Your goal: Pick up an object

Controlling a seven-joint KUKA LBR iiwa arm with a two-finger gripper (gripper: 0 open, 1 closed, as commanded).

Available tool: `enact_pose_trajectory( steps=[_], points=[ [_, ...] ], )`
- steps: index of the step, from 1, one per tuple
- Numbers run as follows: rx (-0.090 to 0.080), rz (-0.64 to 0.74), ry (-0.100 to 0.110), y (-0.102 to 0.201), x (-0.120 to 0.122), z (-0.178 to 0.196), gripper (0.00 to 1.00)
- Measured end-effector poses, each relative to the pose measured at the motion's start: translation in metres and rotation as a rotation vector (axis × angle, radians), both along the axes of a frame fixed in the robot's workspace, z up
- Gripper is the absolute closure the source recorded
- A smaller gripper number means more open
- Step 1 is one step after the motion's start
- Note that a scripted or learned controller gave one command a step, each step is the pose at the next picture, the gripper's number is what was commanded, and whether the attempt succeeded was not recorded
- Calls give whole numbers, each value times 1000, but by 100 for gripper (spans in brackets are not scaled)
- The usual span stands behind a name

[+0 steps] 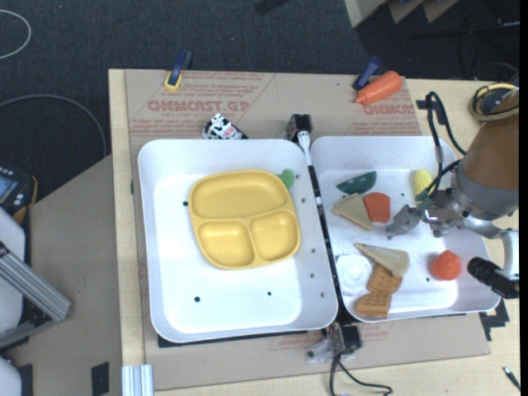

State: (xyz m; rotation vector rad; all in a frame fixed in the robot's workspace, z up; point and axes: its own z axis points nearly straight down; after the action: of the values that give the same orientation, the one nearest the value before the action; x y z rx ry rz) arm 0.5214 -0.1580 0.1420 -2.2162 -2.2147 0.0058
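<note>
My gripper (419,221) hangs over the middle of the right bin (470,304), reaching in from the right. It is open, with one grey finger (401,223) toward the left and nothing between the fingers. Just left of it lie a red-orange block (377,205) and a tan wedge (351,212). A dark green piece (356,182) sits behind them. A yellow corn piece (422,181) lies behind the gripper. A red ball (446,265) rests in front of the wrist. A pale cheese wedge (386,256), a white round item (353,271) and a brown waffle piece (377,292) lie at the bin's front.
The left bin (165,246) holds a yellow divided plate (245,219) and a small green thing (286,176). An orange carrot toy (379,87), a cow-patterned toy (221,127) and a blue-yellow clamp (176,71) lie on the cardboard behind the bins.
</note>
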Motion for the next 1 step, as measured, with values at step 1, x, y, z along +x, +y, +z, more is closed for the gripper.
enact_pose_trajectory(
  steps=[1],
  points=[
    [-1,0,-3,1,-1,-53,0]
  ],
)
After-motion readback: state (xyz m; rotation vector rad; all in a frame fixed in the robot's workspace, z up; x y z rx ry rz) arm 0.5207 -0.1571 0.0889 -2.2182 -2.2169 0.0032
